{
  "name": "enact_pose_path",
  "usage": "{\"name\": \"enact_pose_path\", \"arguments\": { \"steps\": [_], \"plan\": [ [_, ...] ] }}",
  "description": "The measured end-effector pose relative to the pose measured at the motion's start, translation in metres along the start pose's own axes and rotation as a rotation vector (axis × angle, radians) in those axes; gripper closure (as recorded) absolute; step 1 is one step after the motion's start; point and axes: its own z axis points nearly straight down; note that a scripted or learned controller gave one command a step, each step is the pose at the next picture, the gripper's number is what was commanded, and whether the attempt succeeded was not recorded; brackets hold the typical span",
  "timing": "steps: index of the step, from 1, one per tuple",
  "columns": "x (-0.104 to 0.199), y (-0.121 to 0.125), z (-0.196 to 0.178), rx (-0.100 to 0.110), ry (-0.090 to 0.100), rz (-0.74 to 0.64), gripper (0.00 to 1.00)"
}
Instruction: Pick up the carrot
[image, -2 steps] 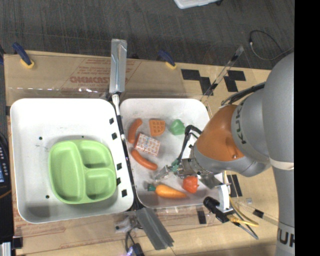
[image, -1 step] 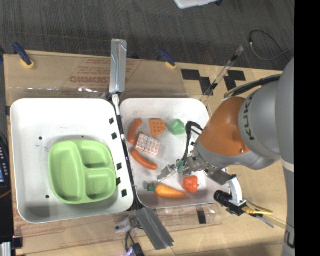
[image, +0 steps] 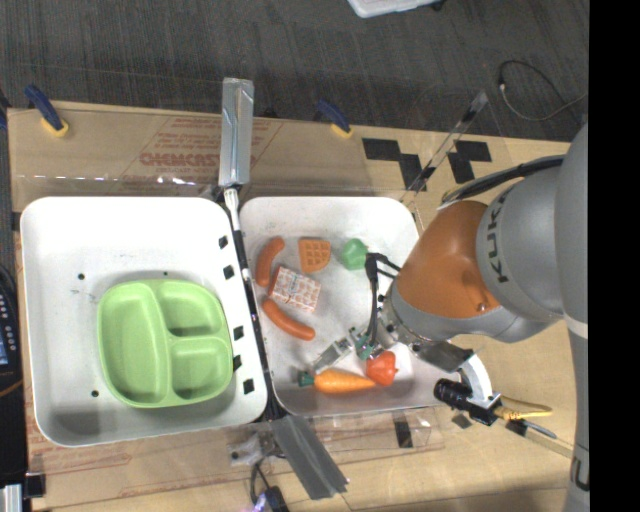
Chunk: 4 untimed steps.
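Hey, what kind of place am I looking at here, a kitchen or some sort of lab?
Most likely a robotics lab bench, not a kitchen: a grey and orange arm reaches over two white bins, the food looks like toys, such as the carrot, and cardboard is clamped under everything.

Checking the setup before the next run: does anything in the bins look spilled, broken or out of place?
Nothing stands out. The toy foods lie loose in the right white bin, the orange carrot flat near its front wall. The green divided plate sits level in the left white bin.
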Motion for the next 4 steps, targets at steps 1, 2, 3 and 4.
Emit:
{"name": "enact_pose_path", "arguments": {
  "steps": [1, 2, 3, 4],
  "plan": [
    [-0.002, 0.000, 0.024, -0.004, -0.001, 0.469, 0.00],
    [-0.056, -0.027, -0.016, -0.002, -0.002, 0.286, 0.00],
    [0.013, 0.008, 0.024, -0.004, -0.002, 0.098, 0.00],
    [-0.026, -0.010, 0.023, -0.006, -0.006, 0.163, 0.00]
  ]
}}
